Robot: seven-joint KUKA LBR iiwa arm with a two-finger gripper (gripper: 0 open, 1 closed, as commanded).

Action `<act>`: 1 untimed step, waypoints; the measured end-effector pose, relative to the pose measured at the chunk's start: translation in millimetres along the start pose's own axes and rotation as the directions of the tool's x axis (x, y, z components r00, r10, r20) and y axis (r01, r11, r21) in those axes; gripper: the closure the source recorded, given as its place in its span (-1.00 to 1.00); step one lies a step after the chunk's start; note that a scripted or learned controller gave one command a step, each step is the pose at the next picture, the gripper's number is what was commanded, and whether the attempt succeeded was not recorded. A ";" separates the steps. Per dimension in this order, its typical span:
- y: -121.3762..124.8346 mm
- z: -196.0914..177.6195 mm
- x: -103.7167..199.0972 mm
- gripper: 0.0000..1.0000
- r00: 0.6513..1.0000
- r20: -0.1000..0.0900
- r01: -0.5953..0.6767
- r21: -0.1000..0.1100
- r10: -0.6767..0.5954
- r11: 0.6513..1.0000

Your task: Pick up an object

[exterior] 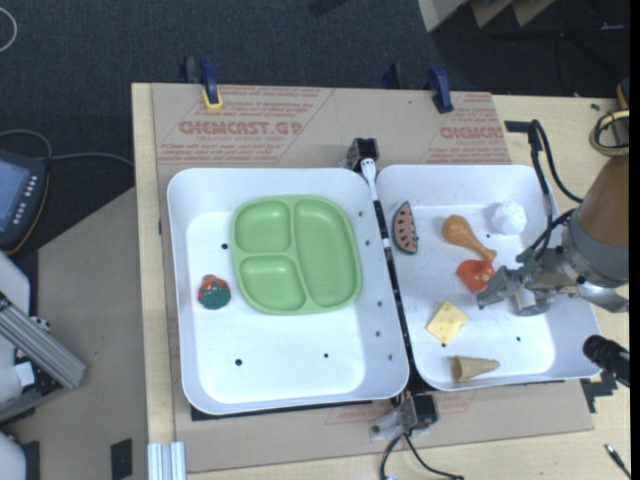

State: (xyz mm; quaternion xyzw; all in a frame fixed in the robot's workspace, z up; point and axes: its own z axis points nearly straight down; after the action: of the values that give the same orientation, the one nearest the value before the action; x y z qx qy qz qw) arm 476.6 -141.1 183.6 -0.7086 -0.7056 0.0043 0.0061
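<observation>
Your tool [497, 290] sits low in the right bin, can't tell its state, with the red piece [473, 273] touching its left side.

bench [300, 128]: brown board, printed | on it: 2 white bins, left [200, 368], right [530, 363] | rear edge: apparently 2 clamps [210, 83]

Red toy [474, 273] – right bin, centre – beside orange drumstick [463, 234].
</observation>
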 end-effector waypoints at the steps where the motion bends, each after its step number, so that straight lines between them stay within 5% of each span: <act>1: 3.3 -7.0 0.4 -1.00 1.000 0.003 0.004 -0.015 -0.004 1.000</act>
State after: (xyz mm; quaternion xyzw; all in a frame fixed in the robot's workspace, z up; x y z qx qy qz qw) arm 480.1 -140.7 190.6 -0.7072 -0.7070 0.0000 -0.0001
